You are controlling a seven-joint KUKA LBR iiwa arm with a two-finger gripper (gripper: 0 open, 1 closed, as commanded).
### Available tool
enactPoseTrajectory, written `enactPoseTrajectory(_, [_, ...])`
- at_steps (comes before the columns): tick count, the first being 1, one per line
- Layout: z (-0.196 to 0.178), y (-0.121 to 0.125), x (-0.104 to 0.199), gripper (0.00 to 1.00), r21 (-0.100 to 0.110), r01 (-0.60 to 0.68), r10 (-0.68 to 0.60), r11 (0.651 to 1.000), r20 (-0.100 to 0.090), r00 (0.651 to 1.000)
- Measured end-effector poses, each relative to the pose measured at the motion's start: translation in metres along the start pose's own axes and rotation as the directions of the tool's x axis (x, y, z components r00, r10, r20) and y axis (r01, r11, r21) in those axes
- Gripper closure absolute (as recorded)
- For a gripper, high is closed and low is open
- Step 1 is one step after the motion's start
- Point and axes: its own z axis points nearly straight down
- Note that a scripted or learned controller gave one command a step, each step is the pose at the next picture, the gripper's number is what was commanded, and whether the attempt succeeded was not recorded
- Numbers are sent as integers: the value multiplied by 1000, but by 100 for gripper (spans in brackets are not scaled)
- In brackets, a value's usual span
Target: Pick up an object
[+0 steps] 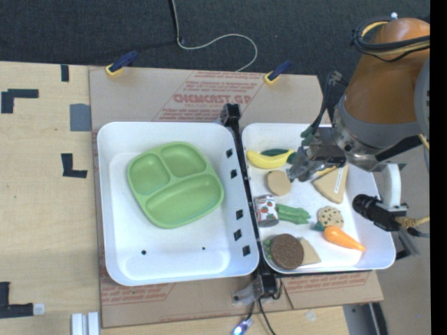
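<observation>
Camera view: the gripper (pixel 305 165) hangs low over the right bin (pixel 374 257), in the right half of the frame, under the grey arm with its orange band (pixel 387 61). How wide the tool stands I cannot tell; the dark wrist hardware covers its tip, and nothing shows between it as held.

The likely targets lie crowded just below and left of the tool. A yellow banana (pixel 269 159) sits toward the upper left of that bin, a tan round cookie (pixel 279 183) just beneath it, and a pale wedge of cheese (pixel 334 184) right of the gripper. Lower down are a small can (pixel 266 210), a green vegetable (pixel 293 214), a speckled biscuit (pixel 330 217), a carrot (pixel 342 238) and a dark round patty (pixel 285 250) on a tan slice.

The main risk, as I judge it, is the crowding: a descent between banana, cookie and wedge may land on an edge and push pieces aside instead of closing round one. The flat cookie and wedge offer little height to pinch, so a slip seems likely. The banana's curve could roll out of a squeeze.

The left bin (pixel 112 187) holds a green divided plate (pixel 174 183), well apart from the action.
</observation>
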Motion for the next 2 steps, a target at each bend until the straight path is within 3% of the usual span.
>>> enactPoseTrajectory(1, [-15,23,36,100,1,-1,1,1000,0,1000])
enactPoseTrajectory(2, [-13,-9,49,100,5,-3,3,1000,0,1000])
